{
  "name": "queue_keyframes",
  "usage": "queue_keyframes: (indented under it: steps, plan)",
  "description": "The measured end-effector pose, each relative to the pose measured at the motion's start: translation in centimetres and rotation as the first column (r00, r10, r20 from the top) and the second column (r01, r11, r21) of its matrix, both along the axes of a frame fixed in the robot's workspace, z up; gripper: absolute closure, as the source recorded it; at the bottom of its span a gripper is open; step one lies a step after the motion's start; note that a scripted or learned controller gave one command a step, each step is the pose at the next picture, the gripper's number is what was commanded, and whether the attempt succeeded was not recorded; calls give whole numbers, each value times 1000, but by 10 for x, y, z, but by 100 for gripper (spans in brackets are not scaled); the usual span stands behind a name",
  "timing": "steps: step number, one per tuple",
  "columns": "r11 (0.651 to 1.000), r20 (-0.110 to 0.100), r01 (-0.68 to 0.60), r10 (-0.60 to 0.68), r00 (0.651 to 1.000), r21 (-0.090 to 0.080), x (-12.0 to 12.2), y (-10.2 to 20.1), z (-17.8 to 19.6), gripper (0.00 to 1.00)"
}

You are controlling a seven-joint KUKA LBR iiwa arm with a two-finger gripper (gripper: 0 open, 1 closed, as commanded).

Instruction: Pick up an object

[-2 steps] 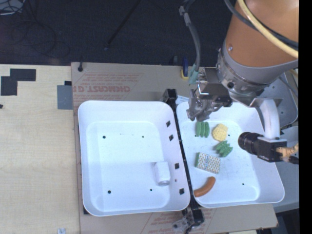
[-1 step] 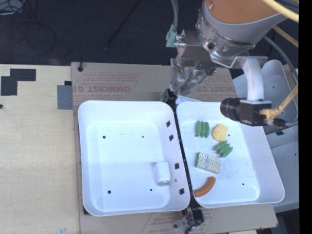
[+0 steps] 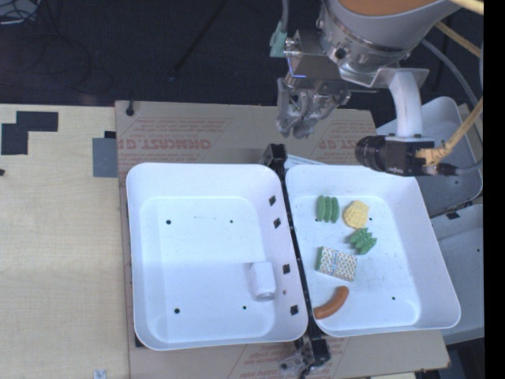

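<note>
My gripper (image 3: 298, 125) hangs high above the back edge of the bench, over the divide between the two bins, with nothing visible between its fingers. The right bin (image 3: 418, 290) holds a green pea pod (image 3: 327, 208), a yellow corn piece (image 3: 357, 213), a small green leafy piece (image 3: 363, 241), a patterned flat packet (image 3: 338, 264) and an orange-brown sausage (image 3: 331, 302). A white cylinder (image 3: 262, 279) lies in the left bin (image 3: 158, 212) near its right wall.
Both bins rest on a brown cardboard sheet (image 3: 197, 136) on a pale wooden bench (image 3: 55, 251). A black clip ridge (image 3: 286, 235) runs between the bins. Dark floor with cables lies behind the bench.
</note>
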State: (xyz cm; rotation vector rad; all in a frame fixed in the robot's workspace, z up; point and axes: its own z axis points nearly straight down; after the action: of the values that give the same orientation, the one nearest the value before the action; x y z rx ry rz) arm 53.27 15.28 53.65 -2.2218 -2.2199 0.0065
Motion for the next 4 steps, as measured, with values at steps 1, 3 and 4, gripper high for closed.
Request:
queue_keyframes:
  steps: [1, 3, 4]
  plan:
    - [1000, -17, 0, 0, 1000, -4, -31, -12, -149, 100]
    - [1000, -13, -1, 1, 1000, 2, 17, -176, -235, 100]
    - [1000, 9, -7, 7, 1000, 3, 49, -123, -163, 100]
